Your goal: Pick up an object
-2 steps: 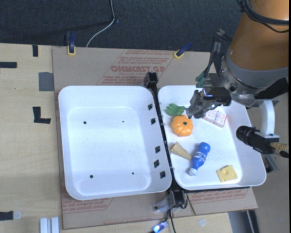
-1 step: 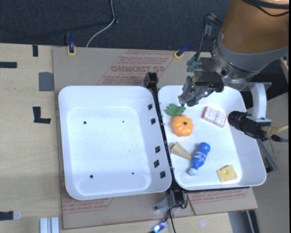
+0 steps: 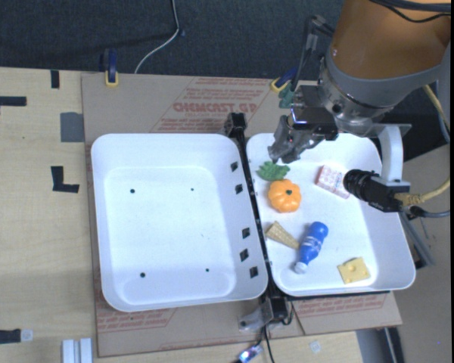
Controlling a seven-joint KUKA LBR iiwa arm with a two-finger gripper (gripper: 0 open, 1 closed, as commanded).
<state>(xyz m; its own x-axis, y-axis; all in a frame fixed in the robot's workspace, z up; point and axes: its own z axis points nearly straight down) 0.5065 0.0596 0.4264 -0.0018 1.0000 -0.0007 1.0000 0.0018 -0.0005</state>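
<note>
Green leafy toy [image 3: 273, 171] lay unlifted in the right white bin [image 3: 393, 225]; gripper [image 3: 284, 154] hovered just above it, grip state impossible to tell.

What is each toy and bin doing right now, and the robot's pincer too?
Pincer: low over the right bin, just above the green leaf.
Green leaf: lying flat, beside the pumpkin.
Pumpkin: sitting upright.
Blue bottle: lying on its side.
Pink box: lying flat.
Yellow block: lying flat.
Tan wedge: lying flat.
Right bin: holds all the toys.
</note>
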